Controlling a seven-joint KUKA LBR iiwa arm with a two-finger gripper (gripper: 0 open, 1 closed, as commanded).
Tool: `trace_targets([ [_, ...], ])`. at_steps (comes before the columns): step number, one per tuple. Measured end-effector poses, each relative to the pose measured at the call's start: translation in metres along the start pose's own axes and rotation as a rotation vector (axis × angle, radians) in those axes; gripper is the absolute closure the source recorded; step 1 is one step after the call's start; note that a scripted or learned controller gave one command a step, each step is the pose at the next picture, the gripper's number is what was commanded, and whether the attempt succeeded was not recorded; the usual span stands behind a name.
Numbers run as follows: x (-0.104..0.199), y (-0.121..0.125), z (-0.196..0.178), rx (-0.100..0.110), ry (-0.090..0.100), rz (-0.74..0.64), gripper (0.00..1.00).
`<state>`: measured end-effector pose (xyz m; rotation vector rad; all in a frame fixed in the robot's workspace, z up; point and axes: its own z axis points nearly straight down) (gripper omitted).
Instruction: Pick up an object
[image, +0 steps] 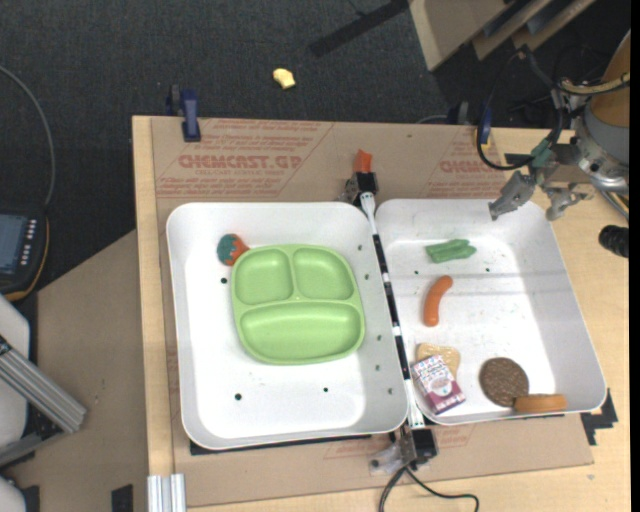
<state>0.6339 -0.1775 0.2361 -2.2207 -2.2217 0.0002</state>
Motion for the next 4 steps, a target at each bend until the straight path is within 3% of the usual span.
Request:
trace_targets([
  [1,0.055,0.014,0.089,0.008,0.004,-0.005,0.0],
  [2,0.084,-0.039,0.156,0.009,0.003,0.0,0.0],
  [3,0.082,-0.035,0.141,-0.003,-0.001,0.001,1.0],
  [4,0.122,-0.064,0.047,-0.005,0.0,-0.003,1.0],
])
